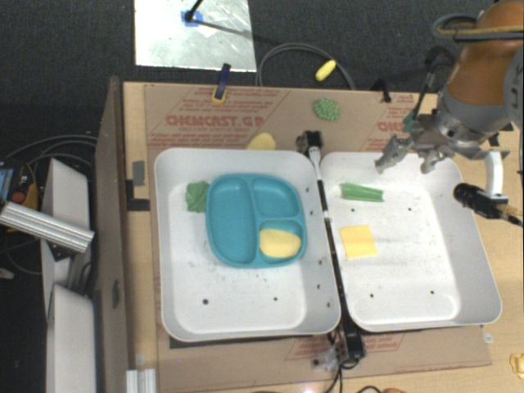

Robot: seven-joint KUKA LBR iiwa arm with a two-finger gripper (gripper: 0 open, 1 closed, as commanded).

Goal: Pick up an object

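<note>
Two white bins sit side by side on the desk. We see the jaws (409,155) spread wide with nothing between them, hanging over the right bin (458,301) at its twelve o'clock edge. A green strip (361,192) lies just below them; a yellow square (358,241) sits toward six o'clock. The left bin (176,301) carries a blue tray (237,219) with a yellow piece (279,242).
</note>
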